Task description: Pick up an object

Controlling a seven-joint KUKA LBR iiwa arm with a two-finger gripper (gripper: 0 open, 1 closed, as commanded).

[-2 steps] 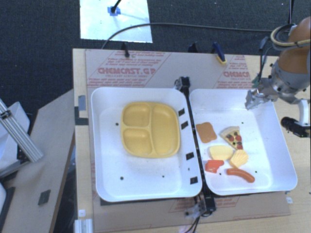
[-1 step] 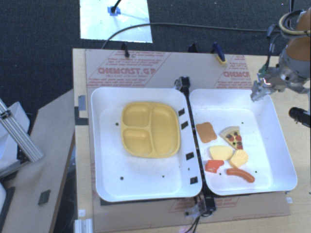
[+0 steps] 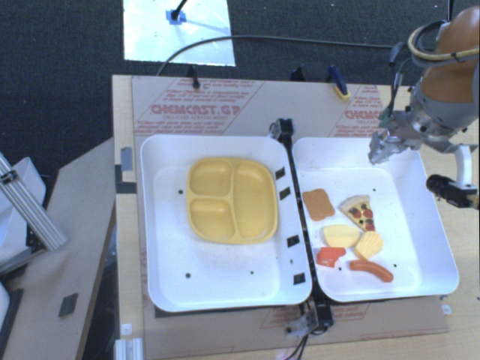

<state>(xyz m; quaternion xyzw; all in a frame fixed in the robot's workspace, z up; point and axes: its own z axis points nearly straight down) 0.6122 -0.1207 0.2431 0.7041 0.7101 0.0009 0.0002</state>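
The right bin point(image 3: 420, 223) holds several toy foods: a brown toast slice point(image 3: 318, 204), a pizza slice point(image 3: 361, 212), a pale yellow cheese piece point(image 3: 340, 235), a ridged yellow chip point(image 3: 369, 244), a red-orange piece point(image 3: 330, 256) and a sausage point(image 3: 371, 271). My gripper point(image 3: 381, 149) hangs over the far edge of that bin, up and to the right of the pizza slice, with nothing visibly in it. The arm's orange band point(image 3: 454, 58) is above it at the top right.
The left bin point(image 3: 169, 276) carries a yellow divided plate point(image 3: 231, 199). A black clip strip point(image 3: 292, 216) joins the two bins. A foil sheet point(image 3: 176, 21) with a cable lies beyond the bench, and a metal frame point(image 3: 30, 208) stands at left.
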